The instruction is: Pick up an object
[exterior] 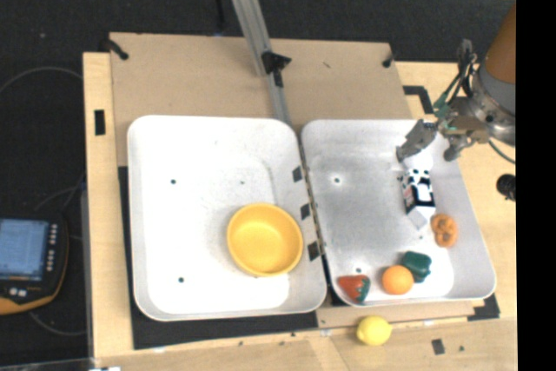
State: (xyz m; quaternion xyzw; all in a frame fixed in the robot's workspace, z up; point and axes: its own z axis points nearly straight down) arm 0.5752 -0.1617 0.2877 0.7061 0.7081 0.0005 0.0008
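My gripper (432, 145) hangs over the far right part of the right bin (365, 187), its fingers spread open with nothing between them. Just in front of it a black-and-white box (419, 189) lies on the bin floor, apart from the fingers. Near the bin's right wall sits a lumpy orange-brown piece (445, 229). Along the front wall lie a green object (418, 265), an orange (398, 280) and a red fruit (354, 288).
A yellow bowl (265, 239) stands in the left bin (174, 161), near its front right corner. A lemon (373, 330) lies on the bench in front of the right bin. A metal pole (248, 4) slants up behind the bins.
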